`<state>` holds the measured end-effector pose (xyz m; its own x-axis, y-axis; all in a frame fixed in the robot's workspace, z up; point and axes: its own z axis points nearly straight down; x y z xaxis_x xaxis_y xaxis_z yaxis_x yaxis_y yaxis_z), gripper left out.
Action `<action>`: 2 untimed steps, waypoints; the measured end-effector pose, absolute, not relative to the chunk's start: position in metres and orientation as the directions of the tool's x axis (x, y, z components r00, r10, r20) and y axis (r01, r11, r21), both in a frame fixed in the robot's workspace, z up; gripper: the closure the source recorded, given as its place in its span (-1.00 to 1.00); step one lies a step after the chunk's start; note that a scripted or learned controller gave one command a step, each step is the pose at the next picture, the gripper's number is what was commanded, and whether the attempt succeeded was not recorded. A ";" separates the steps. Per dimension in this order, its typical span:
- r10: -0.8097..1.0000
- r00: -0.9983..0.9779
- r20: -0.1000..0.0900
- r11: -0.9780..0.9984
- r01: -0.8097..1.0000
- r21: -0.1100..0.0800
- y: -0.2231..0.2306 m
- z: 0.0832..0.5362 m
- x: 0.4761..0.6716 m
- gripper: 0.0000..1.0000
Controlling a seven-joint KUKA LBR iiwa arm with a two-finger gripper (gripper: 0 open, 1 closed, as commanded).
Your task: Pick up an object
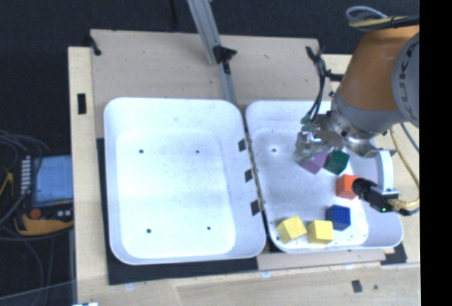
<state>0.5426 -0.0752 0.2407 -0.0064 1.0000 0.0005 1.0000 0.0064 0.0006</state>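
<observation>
Camera view: a purple block (313,161) lies in the right bin (282,121), near its middle, directly under the gripper (308,145). The gripper's metal tips come down onto the block's upper left edge, and the block appears tilted against them. Whether the tips are spread or pinched together cannot be told from this angle, nor whether the block sits between them.

Just to the right of the purple block, touching or nearly touching it, is a dark green block (336,160). Below that, toward the bin's right wall, lies an orange block (345,186). A blue block (339,216) sits nearer the front of the bin, and two yellow blocks rest along the front wall: one (291,229) further left and one (320,231) just beside the blue block.

The arm (378,85) enters from the right, its broad orange band above a grey wrist that hangs over the right bin's far right part. Black cables run along the wrist, and a black fitting with a small green light (374,197) pokes out near the orange block.

The left bin (176,177) lies beside the right bin, their inner walls touching. Both rest on the pale bench (155,64). A slanted metal rail (201,8) rises from behind the bins. Off the bench's left edge sits a blue-screened handheld unit (49,188) with cables.
</observation>
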 end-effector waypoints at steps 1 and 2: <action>1.000 -0.007 0.001 0.007 1.000 0.002 -0.031 0.244 0.544 1.00; 1.000 -0.008 0.001 0.008 1.000 0.000 0.025 0.234 0.554 1.00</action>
<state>0.5543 0.0250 0.2337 -0.0076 1.0000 0.0013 1.0000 0.0076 0.0001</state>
